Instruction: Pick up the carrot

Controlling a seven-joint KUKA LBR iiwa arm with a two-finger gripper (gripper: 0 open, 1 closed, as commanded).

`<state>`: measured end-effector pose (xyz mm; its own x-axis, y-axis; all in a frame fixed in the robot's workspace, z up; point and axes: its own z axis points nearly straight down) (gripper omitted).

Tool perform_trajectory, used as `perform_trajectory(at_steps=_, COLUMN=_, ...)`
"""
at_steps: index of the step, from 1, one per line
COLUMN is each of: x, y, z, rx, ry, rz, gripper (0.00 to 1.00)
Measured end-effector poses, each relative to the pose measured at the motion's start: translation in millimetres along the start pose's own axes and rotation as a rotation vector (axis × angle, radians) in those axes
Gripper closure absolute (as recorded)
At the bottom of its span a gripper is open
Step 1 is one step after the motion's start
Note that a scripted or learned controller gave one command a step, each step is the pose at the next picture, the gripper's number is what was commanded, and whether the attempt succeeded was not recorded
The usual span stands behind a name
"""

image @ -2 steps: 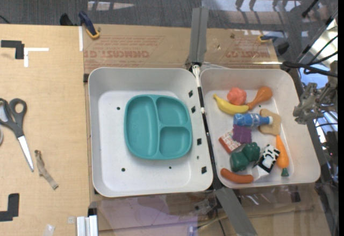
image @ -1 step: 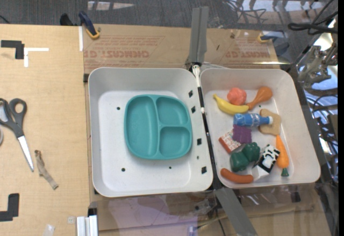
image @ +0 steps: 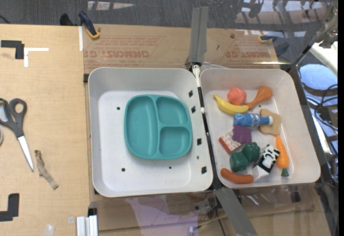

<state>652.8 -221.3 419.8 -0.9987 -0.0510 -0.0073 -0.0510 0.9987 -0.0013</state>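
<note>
A dark grey floor lay behind the tabletop point(image: 43, 122), which carried two white bins. The left bin point(image: 102, 122) held a big teal plate point(image: 158, 126). The right bin point(image: 293, 90) held a pile of toy food. The carrot point(image: 281, 155) lay near that bin's right wall, just right of the black and white cow toy point(image: 268, 160). Its long side ran toward and away from the camera, green top nearest. Picking up had not started. I cannot tell the pincer's state. The next move probably needs it to come down over the carrot, across its thin body.
</note>
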Motion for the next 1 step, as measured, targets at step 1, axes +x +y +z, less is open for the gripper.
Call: perform_trajectory(at_steps=1, x=-6.8, y=0.4, z=89.8, rx=-0.003, ry=0.003, rz=-0.272, gripper=1.0)
